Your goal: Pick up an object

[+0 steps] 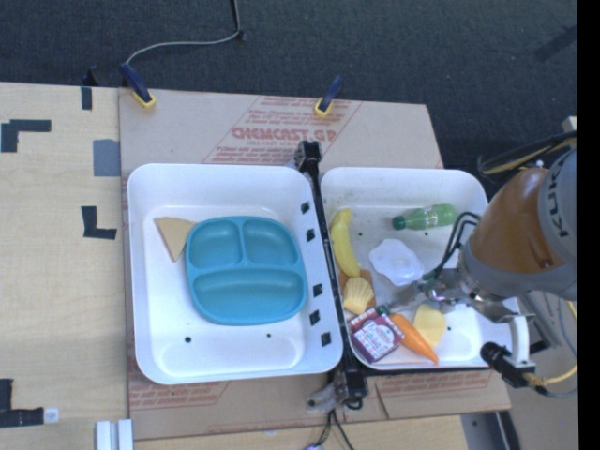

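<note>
Gripper (pixel 424 294) low in right bin (pixel 473 187), grip state not discernible, beside near-side clutter; carrot (pixel 413 336), just left of the cheese wedge (pixel 430 325), looks light, rigid, smooth plastic, best pinched across its thicker middle.

Blue divided plate (pixel 247 268), yellow banana (pixel 343 242), green bottle (pixel 425 217), orange carrot (pixel 414 337), white bins (pixel 141 279), tan wedge (pixel 172 235)

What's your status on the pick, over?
End effector low in right bin, fingers unclear. Nearest: cheese wedge, carrot, white cup. Items crowded together there.
</note>
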Available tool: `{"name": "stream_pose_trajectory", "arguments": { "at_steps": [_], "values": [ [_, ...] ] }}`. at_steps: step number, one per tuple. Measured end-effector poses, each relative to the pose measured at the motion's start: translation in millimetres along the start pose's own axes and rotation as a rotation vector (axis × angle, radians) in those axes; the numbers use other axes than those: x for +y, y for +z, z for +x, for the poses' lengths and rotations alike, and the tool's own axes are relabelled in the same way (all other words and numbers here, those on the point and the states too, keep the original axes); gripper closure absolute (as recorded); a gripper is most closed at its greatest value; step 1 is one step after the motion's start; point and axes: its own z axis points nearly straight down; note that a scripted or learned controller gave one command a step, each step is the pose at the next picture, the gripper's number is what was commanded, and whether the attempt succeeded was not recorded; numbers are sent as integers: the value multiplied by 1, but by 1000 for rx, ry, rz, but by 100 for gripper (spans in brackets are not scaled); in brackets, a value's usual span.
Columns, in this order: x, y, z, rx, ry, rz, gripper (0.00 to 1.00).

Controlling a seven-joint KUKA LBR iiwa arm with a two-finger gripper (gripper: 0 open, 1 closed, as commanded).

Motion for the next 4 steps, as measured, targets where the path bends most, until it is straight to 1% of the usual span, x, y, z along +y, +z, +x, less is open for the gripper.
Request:
{"name": "stream_pose_trajectory", "arguments": {
  "at_steps": [1,2,3,4],
  "values": [
    [63,0,41,2,-3,-1,0],
    [182,-86,32,2,-3,5,0],
    [183,2,57,2,-2,6,0],
    [183,2,55,2,-3,6,0]
  ]
}}
